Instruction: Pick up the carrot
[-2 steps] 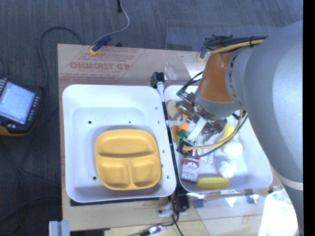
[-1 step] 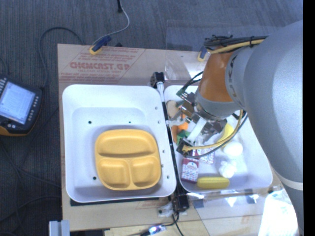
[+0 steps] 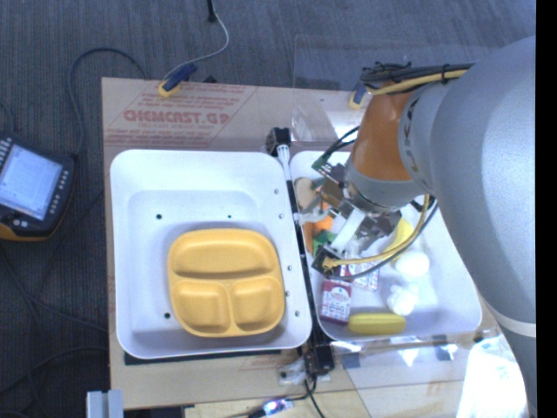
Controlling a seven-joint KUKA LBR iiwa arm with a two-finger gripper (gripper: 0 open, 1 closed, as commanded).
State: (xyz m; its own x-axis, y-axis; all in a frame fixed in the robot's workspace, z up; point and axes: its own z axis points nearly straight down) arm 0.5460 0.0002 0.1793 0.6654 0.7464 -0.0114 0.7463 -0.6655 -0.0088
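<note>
Low in the right bin, right of frame centre: the end effector (image 3: 341,233), down among the clutter at that bin's left side. Fingers lost among cables and objects, so spread or pressed together could not be told. No object seen between them; no hold to claim.

Just left of the end effector, hard by the bin's left wall: a small orange piece (image 3: 323,225), judged to be the carrot, partly covered by wrist hardware and with a green scrap touching it. Still down in the bin, not lifted. Judged stage: reached down over the target, grasp unconfirmed, lift still to come.

Further out, toward the lower centre-right of the frame: a red-and-white packet (image 3: 336,301) just below the end effector, a yellow-green pickle-like item (image 3: 376,323) near the bin's lower edge, white rounded pieces (image 3: 407,279) to the right, something yellow (image 3: 402,232) under the wrist.

Tight quarters on the left: carrot crowded against the right bin (image 3: 452,307) wall and the divider where the two bins met, little room for a finger on that side. More open room up and to the right, though largely occupied by the grey arm (image 3: 487,164) with its orange band (image 3: 383,142).

Left bin (image 3: 139,198) at centre-left: a yellow divided plate (image 3: 227,279) near the middle, bare white floor around it. Beyond, the desk (image 3: 174,116) with a cardboard sheet, and a handheld pendant (image 3: 30,185) at the far left edge.
</note>
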